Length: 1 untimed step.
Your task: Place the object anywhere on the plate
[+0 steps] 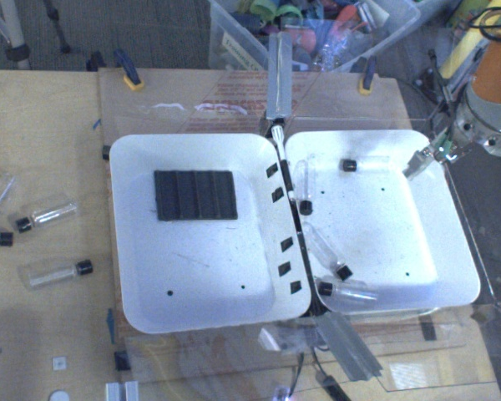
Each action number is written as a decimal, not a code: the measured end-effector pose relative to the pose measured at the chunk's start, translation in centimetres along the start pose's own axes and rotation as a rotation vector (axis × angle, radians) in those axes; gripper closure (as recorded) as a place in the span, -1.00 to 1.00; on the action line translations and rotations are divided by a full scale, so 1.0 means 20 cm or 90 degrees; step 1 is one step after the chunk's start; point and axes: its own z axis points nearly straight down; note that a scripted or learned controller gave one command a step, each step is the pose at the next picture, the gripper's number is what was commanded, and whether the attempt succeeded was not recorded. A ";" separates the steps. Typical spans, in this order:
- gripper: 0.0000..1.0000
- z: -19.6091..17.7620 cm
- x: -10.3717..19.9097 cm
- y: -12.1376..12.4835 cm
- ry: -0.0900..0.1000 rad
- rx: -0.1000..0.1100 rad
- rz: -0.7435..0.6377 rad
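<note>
Taking the divider (285,215) between the two bins as landmark: far to its left, on the bare wooden surface (42,132), lie several spare clear vials with black caps (54,214), out of the arm's reach and seemingly not in play. Nearer the divider, the left bin (142,299) holds a dark ribbed plate (195,195), lying flat toward the bin's far side; it is the target, and nothing rests on it yet.

Just right of the divider, the right bin (451,282) carries the clear capped vials to be picked: one upright-looking against the divider (303,192), one near the bin's front corner (344,290), another just behind it (327,253), and a small black-capped piece farther back (349,165). They are loosely scattered, probably so the program must choose one.

Farthest right of the divider, the pincer (419,164) hangs over the bin's far right edge, carrying nothing; whether its fingers are apart or together I cannot tell.
</note>
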 end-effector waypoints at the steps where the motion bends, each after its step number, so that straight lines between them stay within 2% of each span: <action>1: 1.00 -0.27 0.47 0.01 0.000 0.002 0.348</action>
